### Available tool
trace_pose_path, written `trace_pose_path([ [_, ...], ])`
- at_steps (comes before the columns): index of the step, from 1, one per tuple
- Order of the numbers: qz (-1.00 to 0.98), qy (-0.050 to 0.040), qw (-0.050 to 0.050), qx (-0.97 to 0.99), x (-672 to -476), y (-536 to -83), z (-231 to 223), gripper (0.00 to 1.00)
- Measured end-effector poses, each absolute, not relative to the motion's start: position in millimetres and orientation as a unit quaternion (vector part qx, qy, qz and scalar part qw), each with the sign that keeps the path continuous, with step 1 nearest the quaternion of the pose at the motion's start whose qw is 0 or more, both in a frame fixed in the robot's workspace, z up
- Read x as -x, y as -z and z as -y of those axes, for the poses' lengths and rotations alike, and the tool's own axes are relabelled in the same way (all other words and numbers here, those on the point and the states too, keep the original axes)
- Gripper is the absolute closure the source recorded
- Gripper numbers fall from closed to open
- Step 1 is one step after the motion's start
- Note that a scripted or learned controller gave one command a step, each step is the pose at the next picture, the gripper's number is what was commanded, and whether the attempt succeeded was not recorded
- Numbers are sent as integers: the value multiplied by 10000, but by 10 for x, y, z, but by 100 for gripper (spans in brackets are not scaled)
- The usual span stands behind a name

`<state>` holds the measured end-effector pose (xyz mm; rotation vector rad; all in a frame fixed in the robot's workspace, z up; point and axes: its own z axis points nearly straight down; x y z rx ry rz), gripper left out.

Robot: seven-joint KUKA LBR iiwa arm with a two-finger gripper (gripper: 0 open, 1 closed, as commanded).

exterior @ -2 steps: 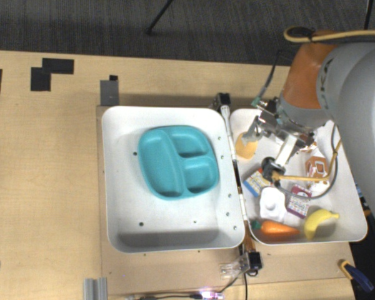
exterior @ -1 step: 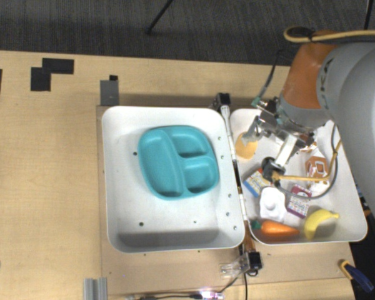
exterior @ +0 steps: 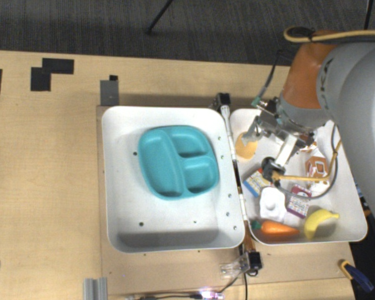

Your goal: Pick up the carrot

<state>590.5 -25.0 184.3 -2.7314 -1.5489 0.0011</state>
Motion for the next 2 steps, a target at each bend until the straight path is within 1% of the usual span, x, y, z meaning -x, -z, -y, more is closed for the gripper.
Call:
trace_pose_path([
  [1, 4933, -4, 8, 8699, -5905, -1843, 250, 0],
  [2, 5068, 0, 9, 8621, -5863, -1846, 74, 0],
])
